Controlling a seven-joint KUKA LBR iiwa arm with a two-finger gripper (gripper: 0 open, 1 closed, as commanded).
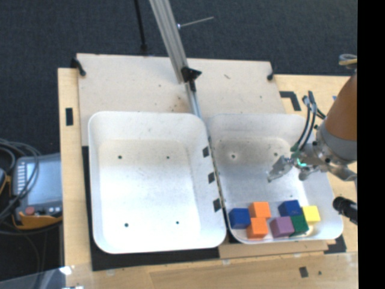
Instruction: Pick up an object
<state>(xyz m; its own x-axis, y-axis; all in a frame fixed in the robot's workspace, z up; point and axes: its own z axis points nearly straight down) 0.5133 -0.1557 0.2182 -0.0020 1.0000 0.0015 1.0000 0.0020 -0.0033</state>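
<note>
- Gripper (pixel 280 168) over the right bin (pixel 252 131), above its middle; can't tell how the tool stands, too small and blurred.
- Nothing seen in its grip.
- Blocks sit clustered at the bin's near edge: blue (pixel 239 217), orange (pixel 260 219), purple (pixel 281 226), green (pixel 299 224), yellow (pixel 311 214), second blue (pixel 290 208).
- Left bin (pixel 150 182) alongside, rims touching.

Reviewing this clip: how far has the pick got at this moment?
Done: the gripper is over the right bin, reaching in from the right side. In hand: nothing shows between its fingers; it sits above bare bin floor, apart from the blocks. Left: the whole pick. The blue block, orange blocks, purple block, green block and yellow block all lie clustered at the bin's near edge.
</note>
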